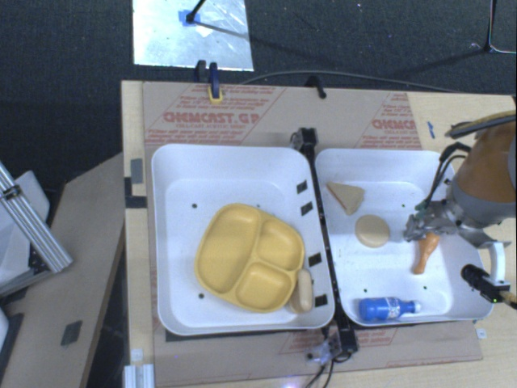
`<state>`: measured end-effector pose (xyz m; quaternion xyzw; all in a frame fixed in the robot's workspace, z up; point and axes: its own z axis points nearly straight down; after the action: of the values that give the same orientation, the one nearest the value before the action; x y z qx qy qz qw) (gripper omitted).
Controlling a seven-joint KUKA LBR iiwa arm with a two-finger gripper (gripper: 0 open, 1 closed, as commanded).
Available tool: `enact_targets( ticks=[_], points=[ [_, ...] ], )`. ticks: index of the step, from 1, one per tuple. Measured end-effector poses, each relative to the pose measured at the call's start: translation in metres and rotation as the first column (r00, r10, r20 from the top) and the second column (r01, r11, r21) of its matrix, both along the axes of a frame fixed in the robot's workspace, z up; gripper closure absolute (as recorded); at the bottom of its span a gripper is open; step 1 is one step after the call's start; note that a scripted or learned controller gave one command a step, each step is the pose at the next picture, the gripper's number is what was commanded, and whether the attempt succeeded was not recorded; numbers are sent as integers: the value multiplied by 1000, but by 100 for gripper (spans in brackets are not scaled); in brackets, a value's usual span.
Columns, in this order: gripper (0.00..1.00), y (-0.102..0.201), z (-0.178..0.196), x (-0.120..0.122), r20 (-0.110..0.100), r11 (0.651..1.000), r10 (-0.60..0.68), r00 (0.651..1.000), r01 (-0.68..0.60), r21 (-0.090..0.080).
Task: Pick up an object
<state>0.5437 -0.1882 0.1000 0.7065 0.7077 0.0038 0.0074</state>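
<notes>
Camera view: gripper (422,229) hangs over the carrot (425,253) in the right bin (452,309), its closure unclear

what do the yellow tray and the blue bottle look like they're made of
Yellow tray: likely moulded plastic, matte, with uniform colour and rounded, soft-edged compartments. Blue bottle: probably plastic, slightly glossy, with a white cap end; too small to be sure.

The grey arm (485,180), orange-banded above the wrist, reaches in from the right, its hand (420,226) lowered and pointing left.
</notes>
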Motion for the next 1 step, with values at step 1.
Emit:
enact_targets(
  ticks=[1],
  points=[
    [100,1,44,-3,-11,1000,2,1000,-2,3]
  ],
)
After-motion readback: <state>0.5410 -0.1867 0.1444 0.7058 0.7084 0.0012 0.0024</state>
